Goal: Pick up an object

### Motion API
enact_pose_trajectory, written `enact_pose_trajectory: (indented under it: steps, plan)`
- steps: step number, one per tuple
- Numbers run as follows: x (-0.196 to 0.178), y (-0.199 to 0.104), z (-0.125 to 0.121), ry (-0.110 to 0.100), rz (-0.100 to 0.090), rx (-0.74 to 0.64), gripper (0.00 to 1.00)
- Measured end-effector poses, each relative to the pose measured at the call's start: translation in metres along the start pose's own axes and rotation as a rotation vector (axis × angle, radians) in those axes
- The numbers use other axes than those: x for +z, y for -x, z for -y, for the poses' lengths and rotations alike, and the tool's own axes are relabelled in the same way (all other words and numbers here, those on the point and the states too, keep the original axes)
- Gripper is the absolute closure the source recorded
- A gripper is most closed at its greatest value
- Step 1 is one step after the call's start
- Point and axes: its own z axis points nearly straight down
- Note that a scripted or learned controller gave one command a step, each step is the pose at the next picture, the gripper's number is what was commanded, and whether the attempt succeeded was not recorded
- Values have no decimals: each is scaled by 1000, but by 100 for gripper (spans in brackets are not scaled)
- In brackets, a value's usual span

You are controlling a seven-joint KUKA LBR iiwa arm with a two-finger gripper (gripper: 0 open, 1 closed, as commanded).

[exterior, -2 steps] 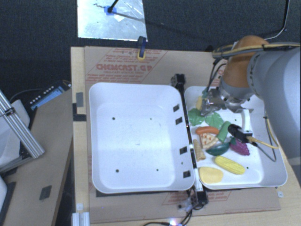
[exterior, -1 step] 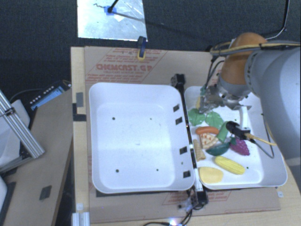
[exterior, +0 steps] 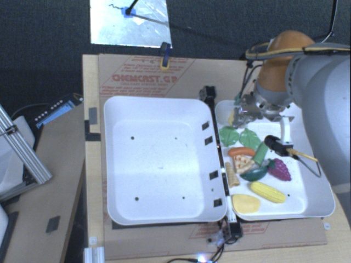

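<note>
Yellow corn cob (exterior: 268, 192) lies pointing down-right in right bin (exterior: 318, 201).

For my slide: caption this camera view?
Gripper hovers over toy food in the right bin.

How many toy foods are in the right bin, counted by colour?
Right bin, as far as the view shows:
Green: 3 (leaf, leaf, dark vegetable)
Yellow: 2 (corn, yellow piece)
Purple: 1 (grapes)
Orange-red: 2 (carrot, pizza slice)
Total: 8

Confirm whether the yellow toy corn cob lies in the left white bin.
No. The yellow toy corn cob lies in the right white bin, beside the purple toy grapes.
</note>
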Motion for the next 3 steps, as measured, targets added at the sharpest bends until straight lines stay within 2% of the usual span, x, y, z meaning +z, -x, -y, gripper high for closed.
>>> enact_pose_trajectory:
  steps: [1, 2, 3]
  plan:
    - [6, 9, 141, 0, -1, 9, 100]
    - [-93, -2, 143, 17, 2, 0, 100]
    - [-88, -35, 182, 10, 1, 0, 100]
